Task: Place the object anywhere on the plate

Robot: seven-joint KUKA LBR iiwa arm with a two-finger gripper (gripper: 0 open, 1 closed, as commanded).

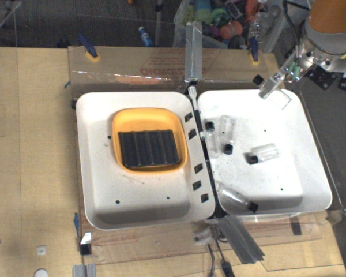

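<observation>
An orange-yellow plate [145, 116] lies in the left bin [98, 183]. On it rests a black ridged rectangular object [149, 149], flat and covering most of the plate's middle. My gripper [270, 88] hangs over the far edge of the right bin [300, 178], well to the right of the plate. It is tilted down and to the left, and I see nothing held in it.
Several clear small bottles with black caps lie in the right bin: one [225, 130] near the divider, one [262, 154] in the middle, one [237, 199] at the front left corner. A divider with black tabs [196, 149] separates the bins. Colourful clutter [230, 7] sits behind the bench.
</observation>
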